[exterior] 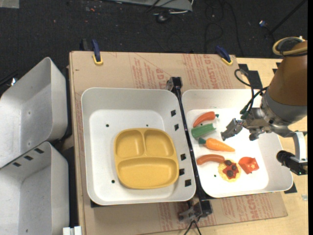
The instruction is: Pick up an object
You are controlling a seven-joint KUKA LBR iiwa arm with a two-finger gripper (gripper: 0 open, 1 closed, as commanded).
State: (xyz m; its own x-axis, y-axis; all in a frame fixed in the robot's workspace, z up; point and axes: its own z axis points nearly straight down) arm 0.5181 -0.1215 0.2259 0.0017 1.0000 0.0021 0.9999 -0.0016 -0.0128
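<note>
Tool (234,129) of the grey arm (288,89) hangs over the right bin (274,180), its dark fingers pointing toward the toy food; whether they stand apart or together cannot be told from this slanted overhead view. Nothing shows between them, so the pick looks not yet made: the approach seems under way, with the descent, the closing and the lift all left to do.

Nearest the tool lies the carrot (220,145), an orange tapered piece just below and to the left of the fingertips, lying flat on the bin floor and apart from its neighbours. It looks the likeliest target, though that is a judgement. Beside it sit a green piece (203,130), an upper sausage (204,117) angled above that, a lower sausage (210,158), a small pizza (229,170) and a red piece (248,164), all loosely grouped in the left half of that bin.

A yellow tray (145,158) with three compartments rests in the left bin (98,146). Both bins sit side by side on the brown surface (146,67).
</note>
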